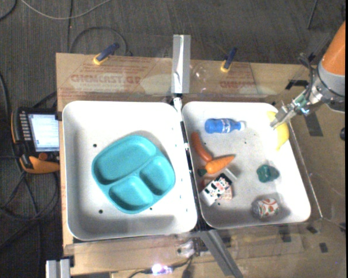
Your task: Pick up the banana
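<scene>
The arm (335, 62) comes in from the upper right, its orange band at the frame's edge and the grey wrist slanting down and left toward the right bin (301, 172). The gripper (285, 115) hangs over that bin's far right corner, tip low. Its fingers (281, 118) are too small and blurred to tell whether they are spread or closed.

The banana (282, 133) lies just below the fingers, along the bin's right wall, its upper end touching or nearly under the tip; contact cannot be judged. Nothing shows it lifted.

Farther down from the fingers sits a dark green lump (267, 173), and beyond it, near the front corner, a round speckled ball (266, 208). To the left of the fingers a blue bottle (223, 125) lies on its side. Lower left of them are a carrot (217, 164) crossing an orange stick (200, 147), with a black-and-white toy (217, 190) just below those.

Farthest from the fingers, the left bin (81, 213) holds a teal divided plate (133, 174). Two clamps (106, 53) grip the cardboard on the tabletop (127, 77) behind the bins.
</scene>
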`<state>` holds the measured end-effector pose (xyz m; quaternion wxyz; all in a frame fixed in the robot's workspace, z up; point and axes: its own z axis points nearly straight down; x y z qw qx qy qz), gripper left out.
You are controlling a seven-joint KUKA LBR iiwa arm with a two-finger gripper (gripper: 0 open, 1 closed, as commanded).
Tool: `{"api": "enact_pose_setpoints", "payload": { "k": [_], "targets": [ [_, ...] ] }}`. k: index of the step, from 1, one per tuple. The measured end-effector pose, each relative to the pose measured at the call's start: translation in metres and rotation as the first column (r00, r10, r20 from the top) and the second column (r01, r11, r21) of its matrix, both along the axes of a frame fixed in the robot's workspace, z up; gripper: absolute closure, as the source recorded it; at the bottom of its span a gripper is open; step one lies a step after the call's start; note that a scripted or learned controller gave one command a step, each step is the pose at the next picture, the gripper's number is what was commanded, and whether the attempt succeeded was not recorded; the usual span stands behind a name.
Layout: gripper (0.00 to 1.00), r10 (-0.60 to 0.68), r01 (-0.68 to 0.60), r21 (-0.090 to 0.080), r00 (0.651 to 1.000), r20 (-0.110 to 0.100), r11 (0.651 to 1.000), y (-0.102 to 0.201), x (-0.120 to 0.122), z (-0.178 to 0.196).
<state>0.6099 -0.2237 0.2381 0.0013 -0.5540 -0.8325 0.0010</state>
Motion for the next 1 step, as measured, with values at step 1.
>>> {"api": "enact_pose_setpoints", "payload": {
  "k": [1],
  "targets": [
    [1.00, 0.105, -0.105, -0.001, 0.995, 0.000, 0.995, 0.0714, 0.0128, 0.0462]
  ]
}}
